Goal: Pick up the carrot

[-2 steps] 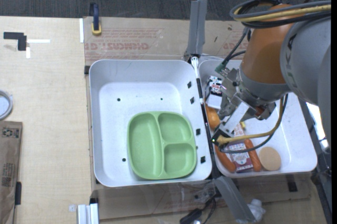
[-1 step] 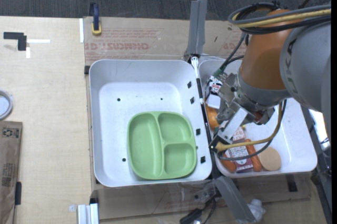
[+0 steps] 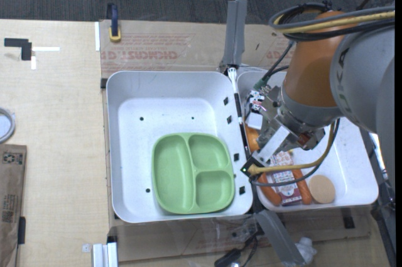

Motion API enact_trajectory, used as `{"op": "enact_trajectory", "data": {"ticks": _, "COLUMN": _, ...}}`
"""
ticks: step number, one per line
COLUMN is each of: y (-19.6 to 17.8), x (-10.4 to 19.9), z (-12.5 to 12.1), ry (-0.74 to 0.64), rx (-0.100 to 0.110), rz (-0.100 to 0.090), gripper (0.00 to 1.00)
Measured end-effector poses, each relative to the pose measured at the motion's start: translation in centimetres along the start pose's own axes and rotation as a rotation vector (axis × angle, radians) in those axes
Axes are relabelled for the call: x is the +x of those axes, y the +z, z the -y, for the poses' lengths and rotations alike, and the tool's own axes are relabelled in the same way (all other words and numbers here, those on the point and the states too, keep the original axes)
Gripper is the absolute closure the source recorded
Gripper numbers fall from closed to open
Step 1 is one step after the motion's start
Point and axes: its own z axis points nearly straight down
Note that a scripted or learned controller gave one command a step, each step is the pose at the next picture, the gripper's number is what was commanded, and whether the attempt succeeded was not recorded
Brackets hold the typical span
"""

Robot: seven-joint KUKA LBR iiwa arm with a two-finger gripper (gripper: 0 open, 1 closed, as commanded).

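An orange piece that looks like the carrot (image 3: 252, 139) lies in the right bin (image 3: 352, 196), against its left wall. Most of it is hidden under the arm. My gripper (image 3: 267, 134) is low over the left half of that bin, right above and beside this orange piece, with the grey wrist and the orange band covering it from above. Whether it touches the carrot is hidden.
In front of the gripper lie a red-and-white labelled packet (image 3: 284, 179) on a long orange item (image 3: 295, 195), and a round tan disc (image 3: 323, 189). The left bin (image 3: 125, 108) holds a green divided plate (image 3: 193, 173). A clamp (image 3: 113, 24) sits on the bench behind.
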Motion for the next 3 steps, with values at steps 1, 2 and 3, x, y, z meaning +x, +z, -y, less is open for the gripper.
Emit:
{"op": "enact_trajectory", "data": {"ticks": 1, "y": 1.5, "x": -0.1, "z": -1.5, "ry": -0.38, "rx": 0.001, "rz": 0.001, "gripper": 1.0}}
{"op": "enact_trajectory", "data": {"ticks": 2, "y": 6.7, "x": 4.1, "z": 1.6, "ry": -0.262, "rx": 0.002, "rz": 0.002, "gripper": 1.0}}
{"op": "enact_trajectory", "data": {"ticks": 3, "y": 6.6, "x": 3.0, "z": -1.2, "ry": -0.347, "rx": 0.0, "rz": 0.0, "gripper": 1.0}}
